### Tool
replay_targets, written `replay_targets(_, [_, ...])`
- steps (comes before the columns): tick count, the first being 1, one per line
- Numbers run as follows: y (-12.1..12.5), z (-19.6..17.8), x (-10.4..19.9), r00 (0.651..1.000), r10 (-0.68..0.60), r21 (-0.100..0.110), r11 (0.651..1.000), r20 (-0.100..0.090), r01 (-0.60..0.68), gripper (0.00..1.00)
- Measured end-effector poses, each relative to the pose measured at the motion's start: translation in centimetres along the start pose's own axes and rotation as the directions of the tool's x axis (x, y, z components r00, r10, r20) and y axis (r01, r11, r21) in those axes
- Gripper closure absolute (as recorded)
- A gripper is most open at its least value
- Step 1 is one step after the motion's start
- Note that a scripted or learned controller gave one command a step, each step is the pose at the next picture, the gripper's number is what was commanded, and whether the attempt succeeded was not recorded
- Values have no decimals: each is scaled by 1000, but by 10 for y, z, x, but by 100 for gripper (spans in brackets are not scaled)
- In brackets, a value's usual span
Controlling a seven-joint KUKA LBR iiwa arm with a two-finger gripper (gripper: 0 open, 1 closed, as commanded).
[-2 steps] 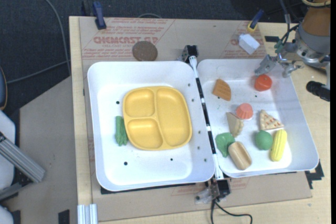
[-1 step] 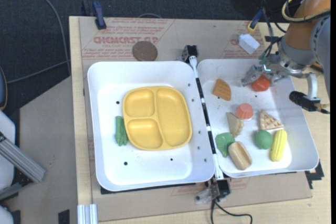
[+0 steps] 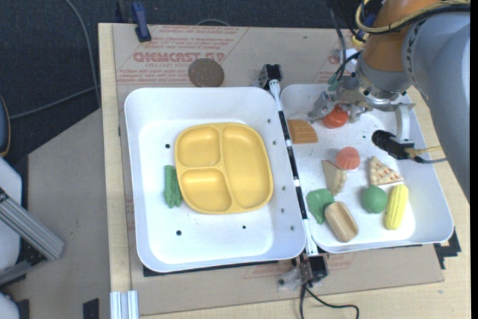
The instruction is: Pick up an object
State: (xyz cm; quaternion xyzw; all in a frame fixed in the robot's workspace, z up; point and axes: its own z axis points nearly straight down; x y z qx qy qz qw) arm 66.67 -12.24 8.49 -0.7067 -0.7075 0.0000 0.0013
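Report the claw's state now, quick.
Claw: down in the right bin at a red toy; open or closed cannot be told, nor any grasp.

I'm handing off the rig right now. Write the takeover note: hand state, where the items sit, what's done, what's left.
Hand: low at the right white bin's far end, over a small red round toy; grip not confirmed.
Right bin also holds an orange waffle square, yellow corn cob, green ball and pizza wedge.
Left white bin: yellow divided plate, green piece.
Done: approach. Left: grasp and lift.
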Motion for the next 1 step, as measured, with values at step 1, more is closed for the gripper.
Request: replay_targets(1, [1,-11,0,1000,0,-3,1000,1,0,100])
